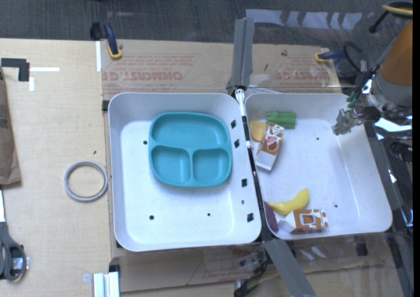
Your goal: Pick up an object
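The gripper [342, 123] hung at the right bin's [354, 178] upper right edge, nothing visibly between its fingers — open or shut, I could not tell. Left of it lay a green item [281, 117] and a small carton [271, 147]; lower down, a banana [290, 202]. The left bin [131, 217] held a teal divided plate [191, 149].

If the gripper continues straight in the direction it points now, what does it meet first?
The gripper points down and slightly left, so it would probably meet the bare floor of the right bin first. The green item and carton lie further left; depth is uncertain.
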Controlling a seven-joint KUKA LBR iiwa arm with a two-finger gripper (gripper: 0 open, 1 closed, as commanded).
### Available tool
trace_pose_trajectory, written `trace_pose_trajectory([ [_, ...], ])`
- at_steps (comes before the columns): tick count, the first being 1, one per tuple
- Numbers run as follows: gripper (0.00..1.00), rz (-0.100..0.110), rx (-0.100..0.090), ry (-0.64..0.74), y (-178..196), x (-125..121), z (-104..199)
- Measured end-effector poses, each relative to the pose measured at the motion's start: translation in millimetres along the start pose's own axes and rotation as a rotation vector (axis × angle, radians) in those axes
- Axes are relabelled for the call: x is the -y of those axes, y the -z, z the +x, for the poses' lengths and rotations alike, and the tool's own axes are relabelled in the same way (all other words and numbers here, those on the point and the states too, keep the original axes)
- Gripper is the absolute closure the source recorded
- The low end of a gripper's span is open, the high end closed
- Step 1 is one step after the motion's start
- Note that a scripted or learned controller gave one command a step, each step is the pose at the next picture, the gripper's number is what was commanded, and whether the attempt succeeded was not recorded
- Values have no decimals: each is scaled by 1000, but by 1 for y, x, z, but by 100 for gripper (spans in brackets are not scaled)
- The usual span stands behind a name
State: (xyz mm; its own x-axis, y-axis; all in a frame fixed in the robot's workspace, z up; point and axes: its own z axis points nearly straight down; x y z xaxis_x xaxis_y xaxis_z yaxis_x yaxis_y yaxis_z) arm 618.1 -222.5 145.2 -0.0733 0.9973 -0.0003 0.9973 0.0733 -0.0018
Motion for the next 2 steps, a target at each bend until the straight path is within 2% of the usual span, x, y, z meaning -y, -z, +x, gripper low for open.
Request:
trace_pose_trajectory([
  [1, 100, -2, 2, 0, 10, -1, -1],
  [2, 0, -2, 2, 0, 10, -1, -1],
])
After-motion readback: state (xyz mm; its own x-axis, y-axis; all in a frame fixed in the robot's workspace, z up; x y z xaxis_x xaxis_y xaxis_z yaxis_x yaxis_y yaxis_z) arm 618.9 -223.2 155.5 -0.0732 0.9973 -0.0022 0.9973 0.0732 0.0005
